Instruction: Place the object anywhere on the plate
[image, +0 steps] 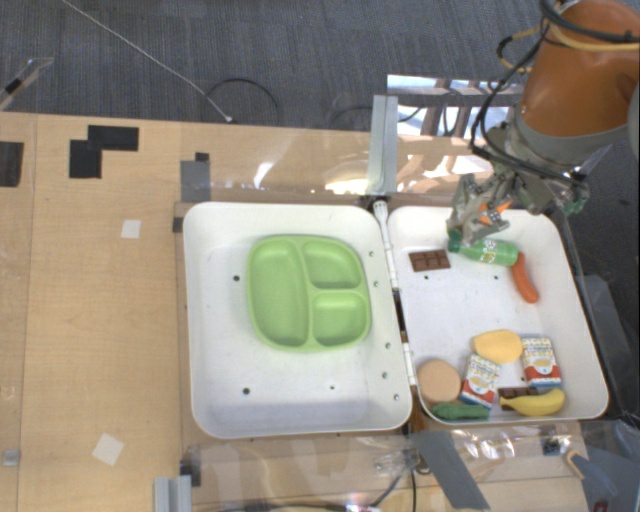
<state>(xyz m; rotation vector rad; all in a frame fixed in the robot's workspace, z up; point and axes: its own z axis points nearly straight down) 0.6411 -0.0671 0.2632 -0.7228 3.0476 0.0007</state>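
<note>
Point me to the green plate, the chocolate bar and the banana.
green plate (283, 296): camera view, floor of its large left compartment.
chocolate bar (431, 262): camera view, middle of the brown slab.
banana (537, 403): camera view, middle of the yellow curve.

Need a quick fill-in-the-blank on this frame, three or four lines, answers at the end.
1. The green plate lies in the ____ bin.
2. The plate is split into ____ compartments.
3. The pincer hangs over the ____ bin, near the green bottle.
4. The banana lies in the right bin's near-____ corner.

Missing words: left; three; right; right
</note>
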